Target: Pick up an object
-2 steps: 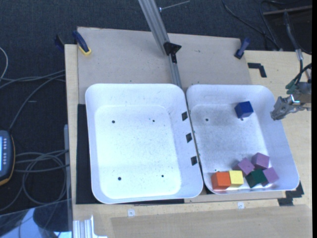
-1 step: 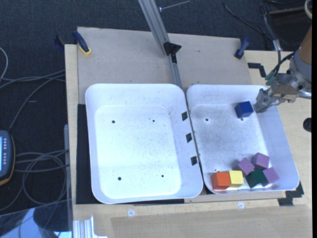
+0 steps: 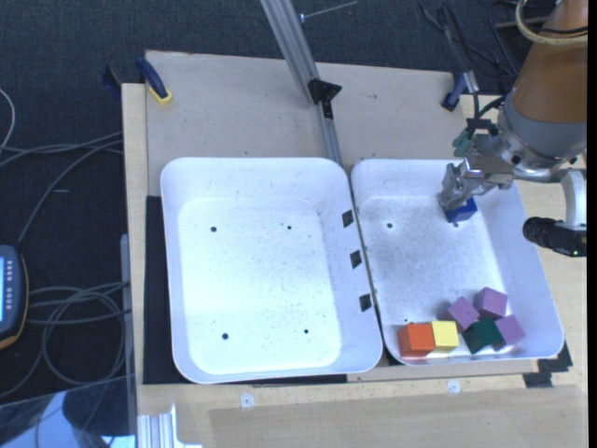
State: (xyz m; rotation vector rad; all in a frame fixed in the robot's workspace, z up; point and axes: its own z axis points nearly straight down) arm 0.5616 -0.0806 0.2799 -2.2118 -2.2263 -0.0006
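— Dark carpet surrounds the table [image 3: 242,101]; where's the gripper [image 3: 457,203]?
— Over the right bin [image 3: 410,250], fingers closed around a blue block [image 3: 462,210], lifted clear.
— Others?
— Orange block [image 3: 417,339], yellow block [image 3: 445,334], green and purple ones in the near corner.

Robotics lab, bench [image 3: 233,110], loose cables [image 3: 56,278], white bins [image 3: 173,250]

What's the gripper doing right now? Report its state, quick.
Gripper: shut on a blue block, which shows between its fingers, raised above the right bin.
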